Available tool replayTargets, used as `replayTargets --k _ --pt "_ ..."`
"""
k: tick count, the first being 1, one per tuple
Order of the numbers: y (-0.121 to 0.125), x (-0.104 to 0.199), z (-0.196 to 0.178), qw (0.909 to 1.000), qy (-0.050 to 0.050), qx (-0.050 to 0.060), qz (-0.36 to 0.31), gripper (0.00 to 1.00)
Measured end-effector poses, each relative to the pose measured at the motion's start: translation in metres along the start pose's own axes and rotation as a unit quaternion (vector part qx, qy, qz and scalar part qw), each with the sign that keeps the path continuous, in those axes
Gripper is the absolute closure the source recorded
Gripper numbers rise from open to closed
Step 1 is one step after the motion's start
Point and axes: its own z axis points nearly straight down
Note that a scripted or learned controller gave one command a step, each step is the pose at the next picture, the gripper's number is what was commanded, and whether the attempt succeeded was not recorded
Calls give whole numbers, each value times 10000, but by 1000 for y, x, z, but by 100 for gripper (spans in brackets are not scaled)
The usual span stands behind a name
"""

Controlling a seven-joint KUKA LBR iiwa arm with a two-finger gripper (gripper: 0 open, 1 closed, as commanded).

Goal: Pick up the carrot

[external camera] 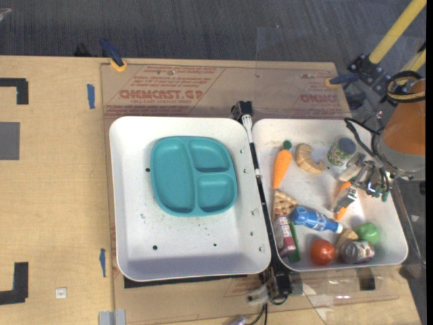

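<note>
The carrot (pixel 281 167) is orange with a green top. It lies near the left wall of the right bin (pixel 399 249), pointing toward the front, with its green end at the back. My gripper (pixel 350 195) hangs over the right half of that bin, well to the right of the carrot and apart from it. The grey arm with its orange band (pixel 408 131) comes in over the bin's right rim. A small orange piece (pixel 342 209) shows just below the gripper; I cannot tell what it is.
Around the carrot lie a beige pastry (pixel 308 158), a small can (pixel 340 152), a waffle piece (pixel 284 202), a blue bottle (pixel 315 219), a dark tube (pixel 286 237), a red tomato (pixel 323 251) and a green ball (pixel 369 232). The left bin (pixel 128 249) holds a teal divided plate (pixel 194 175).
</note>
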Motion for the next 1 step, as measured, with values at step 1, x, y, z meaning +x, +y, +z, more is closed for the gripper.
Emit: replayTargets --k 1 --pt "-3 31 -1 9993 0 4 -377 0"
